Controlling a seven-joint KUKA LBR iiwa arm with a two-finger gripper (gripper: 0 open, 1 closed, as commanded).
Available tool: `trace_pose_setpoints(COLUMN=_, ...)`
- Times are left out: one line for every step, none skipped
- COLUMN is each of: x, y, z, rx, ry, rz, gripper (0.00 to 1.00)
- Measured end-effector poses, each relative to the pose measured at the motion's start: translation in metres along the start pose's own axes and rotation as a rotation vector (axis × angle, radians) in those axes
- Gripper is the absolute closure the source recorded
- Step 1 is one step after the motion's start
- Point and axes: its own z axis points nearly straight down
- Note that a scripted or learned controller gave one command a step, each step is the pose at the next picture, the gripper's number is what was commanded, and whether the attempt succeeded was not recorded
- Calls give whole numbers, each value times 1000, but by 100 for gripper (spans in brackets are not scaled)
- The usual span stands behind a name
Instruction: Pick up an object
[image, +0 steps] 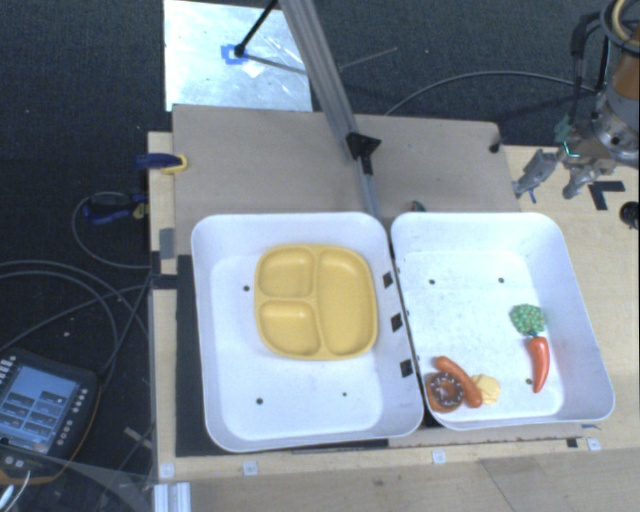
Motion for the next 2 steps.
trace_pose_setpoints(x=0, y=0, z=0, rx=1, ry=-1, rz=-1, gripper=0)
trace_pose_setpoints(x=5, y=-1, z=61, rx=5, ry=2, rz=-1, gripper=0)
